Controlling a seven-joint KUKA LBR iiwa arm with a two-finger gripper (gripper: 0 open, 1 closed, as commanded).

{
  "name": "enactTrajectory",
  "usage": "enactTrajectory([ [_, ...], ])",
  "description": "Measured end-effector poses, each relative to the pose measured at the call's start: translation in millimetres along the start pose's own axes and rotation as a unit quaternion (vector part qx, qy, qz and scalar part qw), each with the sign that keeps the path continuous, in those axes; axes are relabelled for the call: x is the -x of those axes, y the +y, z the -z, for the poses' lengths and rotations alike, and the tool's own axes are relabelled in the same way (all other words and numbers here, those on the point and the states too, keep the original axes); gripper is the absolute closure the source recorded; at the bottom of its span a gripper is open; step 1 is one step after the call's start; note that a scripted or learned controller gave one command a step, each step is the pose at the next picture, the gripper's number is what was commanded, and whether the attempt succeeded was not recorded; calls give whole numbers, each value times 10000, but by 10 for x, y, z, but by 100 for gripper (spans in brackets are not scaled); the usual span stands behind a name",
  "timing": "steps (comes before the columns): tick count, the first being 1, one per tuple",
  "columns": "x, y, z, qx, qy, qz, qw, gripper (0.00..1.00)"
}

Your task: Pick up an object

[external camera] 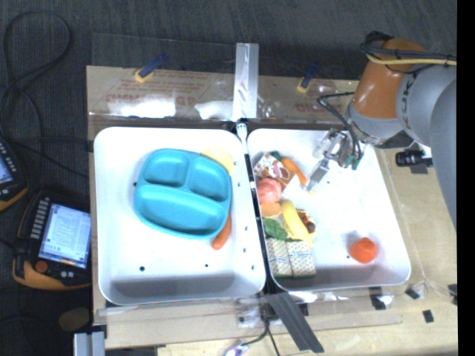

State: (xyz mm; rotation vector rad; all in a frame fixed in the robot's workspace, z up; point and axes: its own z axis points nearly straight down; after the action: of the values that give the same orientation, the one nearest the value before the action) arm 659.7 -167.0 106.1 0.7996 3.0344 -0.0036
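Note:
My gripper (323, 163) hangs over the upper middle of the right bin (386, 221), its fingers spread open with nothing between them. Just left of it, along that bin's left wall, lies a pile of toy food: a patterned packet (272, 167), a carrot (295, 170), a pink apple (269, 190), a yellow banana (292, 219) and a checked packet (291, 258). A lone orange fruit (363, 250) sits near the right bin's lower right corner, well below the gripper.
The left bin (119, 273) holds a blue divided plate (182, 191), a yellow piece (218, 156) at its top right and an orange carrot (223, 233) at its lower right. A metal divider (246, 73) stands behind the bins.

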Motion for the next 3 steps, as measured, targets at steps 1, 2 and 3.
enactTrajectory([
  [1, 8, 8, 104, -18, -24, 11, 10000, 100],
  [2, 41, -432, -154, 14, -36, -433, 9991, 100],
  [3, -632, -997, -138, 40, -56, -2029, 9792, 100],
])
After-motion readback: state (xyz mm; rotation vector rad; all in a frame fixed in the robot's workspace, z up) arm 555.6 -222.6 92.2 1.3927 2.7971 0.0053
